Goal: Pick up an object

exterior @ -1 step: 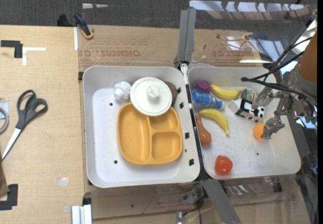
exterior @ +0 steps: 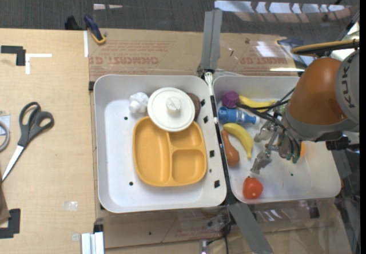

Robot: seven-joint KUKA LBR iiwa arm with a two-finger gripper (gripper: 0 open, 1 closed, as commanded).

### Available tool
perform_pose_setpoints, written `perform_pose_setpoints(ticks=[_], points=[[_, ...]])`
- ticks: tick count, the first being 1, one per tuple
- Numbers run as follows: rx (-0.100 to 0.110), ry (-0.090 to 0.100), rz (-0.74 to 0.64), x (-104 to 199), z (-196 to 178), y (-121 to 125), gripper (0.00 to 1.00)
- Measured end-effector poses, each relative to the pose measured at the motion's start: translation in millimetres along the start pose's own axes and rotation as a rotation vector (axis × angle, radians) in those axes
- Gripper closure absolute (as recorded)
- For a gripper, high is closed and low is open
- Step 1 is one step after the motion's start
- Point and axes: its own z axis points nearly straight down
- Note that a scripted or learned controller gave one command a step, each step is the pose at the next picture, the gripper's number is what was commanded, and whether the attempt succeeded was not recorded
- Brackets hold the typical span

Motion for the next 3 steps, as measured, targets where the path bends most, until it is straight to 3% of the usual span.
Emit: perform_pose_setpoints(ticks=[1,2,3], points=[[0.001,0.002,0.191,16.9,0.8,12.4,0.00],[0.000,0.000,0.298,-6.1,-0.2,18.9,0.00],[0.002,-0.002,0.576,-21.4,-0.7,26.1,0.00]])
